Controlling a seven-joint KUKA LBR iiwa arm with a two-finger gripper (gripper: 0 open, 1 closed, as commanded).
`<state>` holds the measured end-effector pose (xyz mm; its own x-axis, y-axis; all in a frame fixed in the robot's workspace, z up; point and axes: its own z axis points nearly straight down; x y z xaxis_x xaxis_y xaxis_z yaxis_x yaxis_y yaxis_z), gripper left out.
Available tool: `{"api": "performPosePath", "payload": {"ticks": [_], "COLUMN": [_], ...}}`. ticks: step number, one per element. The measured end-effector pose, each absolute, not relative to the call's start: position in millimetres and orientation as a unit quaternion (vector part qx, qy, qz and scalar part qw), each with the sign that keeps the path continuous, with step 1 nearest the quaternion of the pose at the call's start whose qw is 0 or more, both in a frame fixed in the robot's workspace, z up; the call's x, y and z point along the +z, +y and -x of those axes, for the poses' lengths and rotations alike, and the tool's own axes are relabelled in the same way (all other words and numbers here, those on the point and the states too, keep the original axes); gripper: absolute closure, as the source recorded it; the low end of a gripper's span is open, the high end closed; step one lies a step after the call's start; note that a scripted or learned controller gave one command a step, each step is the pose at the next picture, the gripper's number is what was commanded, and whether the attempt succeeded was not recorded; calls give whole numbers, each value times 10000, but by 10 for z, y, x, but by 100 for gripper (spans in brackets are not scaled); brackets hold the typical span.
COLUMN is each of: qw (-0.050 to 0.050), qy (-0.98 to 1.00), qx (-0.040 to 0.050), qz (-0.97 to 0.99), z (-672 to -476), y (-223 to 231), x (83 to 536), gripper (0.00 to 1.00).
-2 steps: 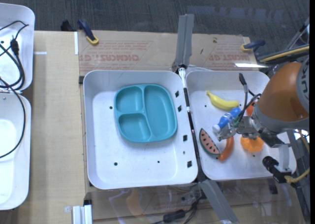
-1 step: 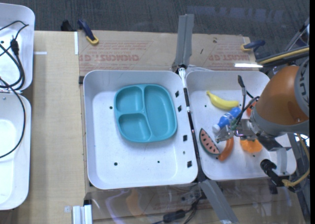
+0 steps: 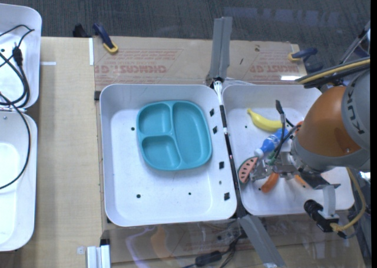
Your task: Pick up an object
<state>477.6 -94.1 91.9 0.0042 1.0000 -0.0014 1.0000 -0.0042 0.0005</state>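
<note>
One arm reaches in from the right, its orange band bulging over the right-hand bin [image 3: 253,205], and its gripper [image 3: 277,166] is down low among the clutter there. From where I stand I cannot tell how the claw is set; the wrist and its cables cover the working end, and nothing shows plainly as gripped.

Right around the claw lies a small huddle of toys. An orange carrot-like piece [image 3: 268,183] pokes out just below it, touching or nearly touching the metal. To its left rests a watermelon slice [image 3: 245,169], red with a green rind, close to the bin's left wall. A blue and white bottle [image 3: 271,142] lies slanted just above the gripper, and beyond that a yellow banana [image 3: 263,121] sits towards the far side of the same bin.

Across the divider, the left bin [image 3: 112,161] holds a teal divided plate [image 3: 174,135] with three compartments, lying flat and well apart from the arm. Both bins sit on a brown cardboard sheet [image 3: 153,60] that bears two blue clamps [image 3: 105,38].
</note>
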Motion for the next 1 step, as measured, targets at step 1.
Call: {"api": "performPosePath", "payload": {"ticks": [1], "qw": [-2], "qy": [7042], "qx": [-7], "qz": [-7100], "z": [-4776], "y": [-945], "x": [1000], "gripper": [100]}}
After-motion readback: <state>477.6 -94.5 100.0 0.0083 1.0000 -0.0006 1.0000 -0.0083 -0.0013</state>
